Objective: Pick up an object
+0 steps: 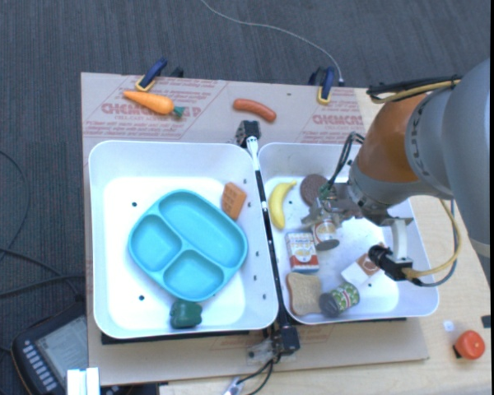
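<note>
We see the arm [445,130] reaching in from the right edge of the view, its broad grey body filling the upper right corner and narrowing toward the centre. The orange band [389,142] wraps it just above the wrist [370,189], which bends downward and to the left. Below the wrist sits the gripper [325,212], pointing down, low over the right bin. Dark cables loop off the wrist on its right side.
</note>
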You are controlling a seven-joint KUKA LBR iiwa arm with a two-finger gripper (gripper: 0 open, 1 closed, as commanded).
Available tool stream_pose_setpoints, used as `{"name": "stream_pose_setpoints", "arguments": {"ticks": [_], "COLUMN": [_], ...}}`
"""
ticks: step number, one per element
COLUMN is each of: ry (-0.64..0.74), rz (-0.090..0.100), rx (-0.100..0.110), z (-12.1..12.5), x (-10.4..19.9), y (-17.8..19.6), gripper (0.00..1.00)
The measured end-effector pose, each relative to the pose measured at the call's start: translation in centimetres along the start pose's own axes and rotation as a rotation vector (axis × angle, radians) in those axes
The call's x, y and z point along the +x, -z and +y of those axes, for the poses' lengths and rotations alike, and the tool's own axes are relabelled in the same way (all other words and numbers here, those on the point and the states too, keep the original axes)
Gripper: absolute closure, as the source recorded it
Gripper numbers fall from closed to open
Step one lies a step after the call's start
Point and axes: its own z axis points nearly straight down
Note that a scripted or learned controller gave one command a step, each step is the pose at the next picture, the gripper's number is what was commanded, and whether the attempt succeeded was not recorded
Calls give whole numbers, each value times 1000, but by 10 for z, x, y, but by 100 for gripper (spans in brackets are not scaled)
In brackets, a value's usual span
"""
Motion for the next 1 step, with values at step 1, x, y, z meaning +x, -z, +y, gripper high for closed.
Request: {"name": "stream_pose_setpoints", "arguments": {"ticks": [1], "ry": [3], "rz": [4], "rx": [11], "z": [-60], "x": [81], "y": [86], "gripper": [100]}}
